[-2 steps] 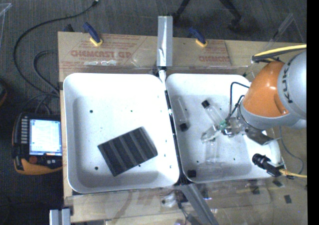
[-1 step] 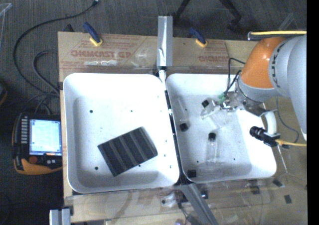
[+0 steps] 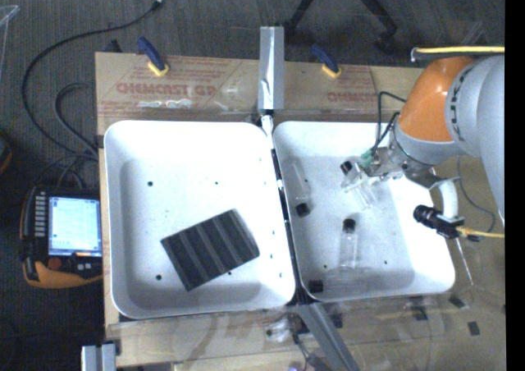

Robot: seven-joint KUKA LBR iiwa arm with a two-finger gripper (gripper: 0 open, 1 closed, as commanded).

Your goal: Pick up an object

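Observation:
A black ribbed rectangular block [image 3: 210, 248] lies flat and turned at an angle in the left bin [image 3: 123, 197]. In the right bin [image 3: 426, 271] a clear vial with a black cap [image 3: 349, 245] lies near the middle. A second clear vial [image 3: 299, 189] lies along the bin's left wall, its black cap toward the front. My gripper [image 3: 362, 177] hangs over the upper middle of the right bin, behind the middle vial and apart from it. Nothing shows between its tips.
A small black piece [image 3: 314, 286] sits at the right bin's front left corner. The grey arm with its orange band [image 3: 435, 111] covers that bin's right rear. A black fitting with a cable [image 3: 435, 218] sticks out over the right wall. A teach pendant [image 3: 70, 234] lies on the floor to the left.

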